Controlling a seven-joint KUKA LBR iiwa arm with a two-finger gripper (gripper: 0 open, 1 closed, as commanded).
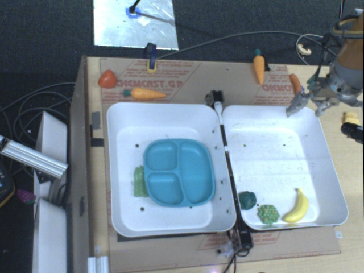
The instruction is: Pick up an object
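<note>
The gripper (pixel 307 106) hangs over the far right corner of the right bin (pixel 267 152), its two fingers spread apart with nothing between them. Well away from it, along the bin's near edge, lie a banana (pixel 297 206), a green broccoli piece (pixel 268 213) and a dark teal lump (pixel 247 199). The left bin (pixel 128 129) holds a blue divided plate (pixel 179 172) with a green piece (pixel 139 182) touching its left side.
</note>
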